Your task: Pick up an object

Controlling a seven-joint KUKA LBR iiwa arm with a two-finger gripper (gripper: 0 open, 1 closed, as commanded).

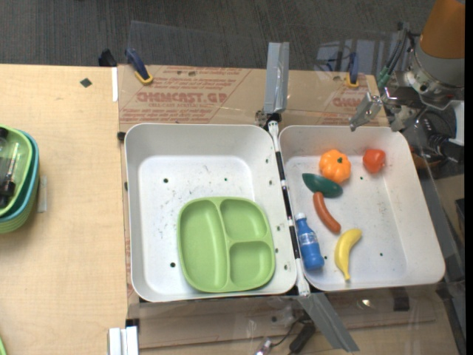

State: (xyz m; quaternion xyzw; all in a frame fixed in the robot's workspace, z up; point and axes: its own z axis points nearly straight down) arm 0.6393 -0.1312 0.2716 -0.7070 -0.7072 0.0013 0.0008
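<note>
You see the grey arm (443, 43) cut off at the right edge; its tool (375, 109) is too small to read.

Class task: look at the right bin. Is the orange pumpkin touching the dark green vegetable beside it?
Touching. In the camera view the pumpkin sits against the upper end of the green vegetable, overlapping it with no white bin floor between them.

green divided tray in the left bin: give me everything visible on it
The green tray is a light green, rounded-rectangle plate that looks like matte plastic, moulded into three compartments: one long one on its left and two smaller ones on its right. It lies flat, right side up, on the floor of the left bin, toward the near right corner, close to the bin's right wall. Nothing sits in its compartments.
</note>
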